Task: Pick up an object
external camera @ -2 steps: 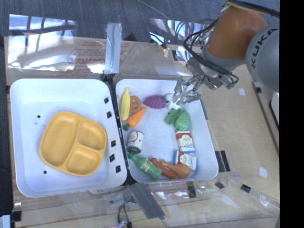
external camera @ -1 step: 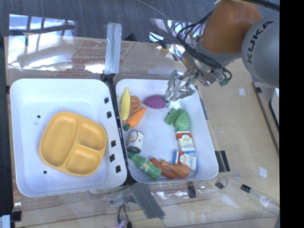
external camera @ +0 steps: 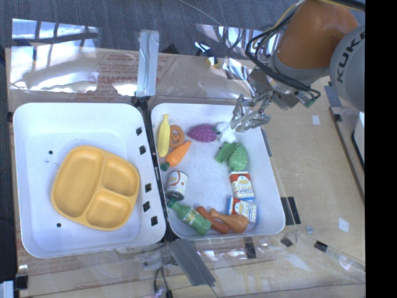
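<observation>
I'm seeing the gripper (external camera: 243,121) hanging over the right bin's far right corner, fingers apart and nothing between them, tips just above a small white piece (external camera: 227,135).

Left to right: the left bin (external camera: 31,166) is holding only a yellow divided tray (external camera: 94,187), so no pick target there. The right bin (external camera: 192,166) is carrying the clutter. A yellow banana (external camera: 163,135) is lying along its left wall, an orange carrot (external camera: 177,154) beside it, a small can (external camera: 176,183) below that, then a green bottle (external camera: 190,217) near the front edge. Mid-bin a purple grape bunch (external camera: 202,133) is sitting near the far wall. Under the gripper, green vegetables (external camera: 234,155) are touching the white piece. Below them two small cartons (external camera: 242,197) are stacked along the right wall, an orange piece (external camera: 224,221) at the front.

Risks, as I'm judging it: the target is crowded against the wall, so a finger could be landing on the bin rim or on the greens instead. The white piece is small, likely slipping out or getting pushed aside. Closing could also be catching two items at once.
</observation>
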